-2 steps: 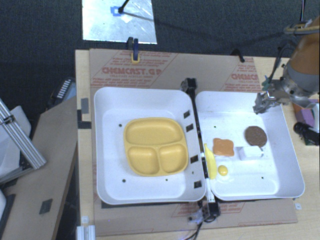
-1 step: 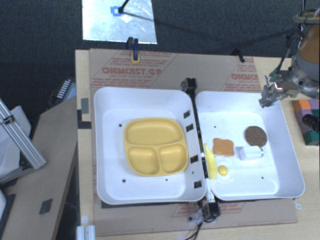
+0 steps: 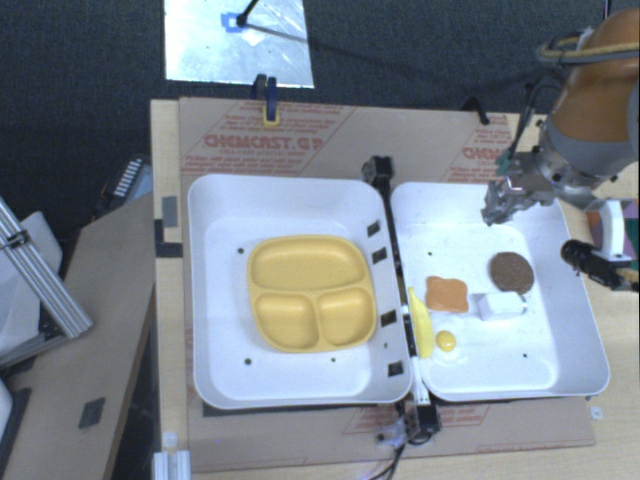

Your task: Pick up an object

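The banana (image 3: 418, 325) lies at the right bin's (image 3: 560, 373) 7 o'clock; toast (image 3: 447, 294), cookie (image 3: 511, 271) and a white block (image 3: 498, 306) crowd together mid-bin. The gripper (image 3: 500, 206) hangs at 12 o'clock, seemingly holding nothing, its state unclear. A descent among such close neighbours may pinch two things or slip.

This is a robotics lab or test cell rather than a home or shop. A grey and orange industrial arm (image 3: 590, 98) reaches over a bench (image 3: 300, 133) covered with printed protective board, where two white bins (image 3: 290, 203) sit side by side, joined by black clips along their shared edge. Aluminium framing rails (image 3: 35, 278) stand at the bench's left edge, a clamp (image 3: 268, 98) grips its far edge, and dark carpet lies beyond.
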Robot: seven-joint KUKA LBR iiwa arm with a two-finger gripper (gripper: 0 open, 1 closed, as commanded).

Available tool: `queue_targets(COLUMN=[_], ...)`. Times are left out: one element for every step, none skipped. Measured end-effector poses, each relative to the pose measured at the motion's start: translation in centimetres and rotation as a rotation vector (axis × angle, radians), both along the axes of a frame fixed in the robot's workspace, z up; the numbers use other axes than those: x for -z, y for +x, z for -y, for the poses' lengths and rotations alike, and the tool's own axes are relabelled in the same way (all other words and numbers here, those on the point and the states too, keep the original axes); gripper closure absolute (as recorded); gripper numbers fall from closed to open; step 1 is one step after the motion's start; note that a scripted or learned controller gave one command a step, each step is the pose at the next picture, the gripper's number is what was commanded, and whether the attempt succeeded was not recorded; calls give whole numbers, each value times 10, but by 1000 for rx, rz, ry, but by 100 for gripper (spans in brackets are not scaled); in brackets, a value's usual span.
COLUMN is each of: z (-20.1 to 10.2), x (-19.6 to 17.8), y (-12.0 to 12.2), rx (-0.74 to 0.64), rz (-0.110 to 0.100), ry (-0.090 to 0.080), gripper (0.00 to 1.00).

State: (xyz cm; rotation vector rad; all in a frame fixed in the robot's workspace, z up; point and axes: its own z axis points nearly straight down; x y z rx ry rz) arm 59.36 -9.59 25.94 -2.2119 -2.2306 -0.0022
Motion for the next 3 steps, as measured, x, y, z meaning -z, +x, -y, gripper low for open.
queue_targets(z=[-48, -91, -151], x=[14, 19, 29], y=[-8, -10, -14], rx=[0, 0, -1], rz=[0, 1, 0], ry=[0, 0, 1], gripper=[100, 100, 100])
